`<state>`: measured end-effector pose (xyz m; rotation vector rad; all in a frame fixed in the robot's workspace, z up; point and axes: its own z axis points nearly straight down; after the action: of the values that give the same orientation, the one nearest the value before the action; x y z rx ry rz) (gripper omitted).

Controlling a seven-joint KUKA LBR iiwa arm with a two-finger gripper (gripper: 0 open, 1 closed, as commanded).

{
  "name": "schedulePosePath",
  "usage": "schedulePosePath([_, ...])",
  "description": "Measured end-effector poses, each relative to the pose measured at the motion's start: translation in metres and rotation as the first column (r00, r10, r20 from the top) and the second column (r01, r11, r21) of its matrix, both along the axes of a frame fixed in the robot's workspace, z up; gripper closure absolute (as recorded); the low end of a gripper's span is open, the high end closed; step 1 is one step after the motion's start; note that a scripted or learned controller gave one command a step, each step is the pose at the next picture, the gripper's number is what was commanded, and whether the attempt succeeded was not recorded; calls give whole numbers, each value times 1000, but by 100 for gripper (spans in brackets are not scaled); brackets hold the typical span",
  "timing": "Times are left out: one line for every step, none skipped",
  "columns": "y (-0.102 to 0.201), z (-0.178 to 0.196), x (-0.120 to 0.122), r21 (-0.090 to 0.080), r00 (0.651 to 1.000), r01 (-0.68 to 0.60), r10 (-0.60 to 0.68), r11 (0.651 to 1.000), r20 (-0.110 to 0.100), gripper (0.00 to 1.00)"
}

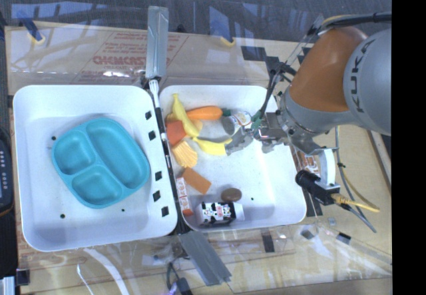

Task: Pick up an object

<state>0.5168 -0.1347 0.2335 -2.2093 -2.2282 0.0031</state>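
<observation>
Two shallow white bins sat side by side on the worktop, the left bin (26,154) toward the worktop's left edge and the right bin (279,200) beside it, divided by a grey strip. Inside the left bin lay one light blue plastic plate with three compartments (100,162), tilted a little and resting near the bin's middle.

Several small things were gathered in the right bin, mostly along its left wall. An orange toy carrot (204,113) lay near the far wall, with a yellow toy banana (183,118) just beside it and a second yellow curved piece (212,146) below. A red-orange block (175,132) touched the banana, a ridged yellow-orange shell-shaped piece (186,153) sat under it, and a flat orange wedge (196,180) lay further toward the near wall. Close to the near wall stood a small brown round disc (231,194) and a black-and-white patterned carton (217,212).

The grey claw (241,132) hung low over the middle of the right bin, next to the second yellow piece; whether its fingers were apart or together could not be told.
</observation>
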Motion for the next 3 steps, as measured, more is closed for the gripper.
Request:
schedulePosePath([21, -80, 30, 0, 1000, 21, -21, 1000, -7, 0])
schedulePosePath([32, -132, 68, -5, 1000, 8, -8, 1000, 19, 0])
schedulePosePath([26, -130, 109, -6, 1000, -18, 18, 1000, 23, 0])
